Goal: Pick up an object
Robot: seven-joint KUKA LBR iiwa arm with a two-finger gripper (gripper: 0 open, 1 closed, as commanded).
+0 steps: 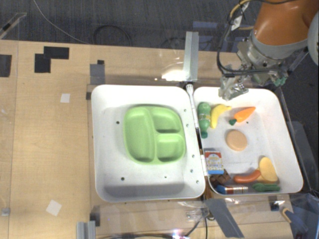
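Observation:
The right bin (286,133) holds toy foods: a yellow banana (218,114), an orange carrot (243,114), a green vegetable (203,116), a tan round cookie (237,140), a small red and blue box (214,162), a yellow lemon-like piece (268,169), a red sausage (247,176) and a green pod (265,186). My gripper (233,89) hangs over the bin's far edge, just above and behind the banana and carrot. Nothing shows between its fingers.
The left bin (107,133) carries a green divided plate (154,134). A metal post (191,56) stands behind the divider between the bins. Black patches mark the wooden bench at the far left.

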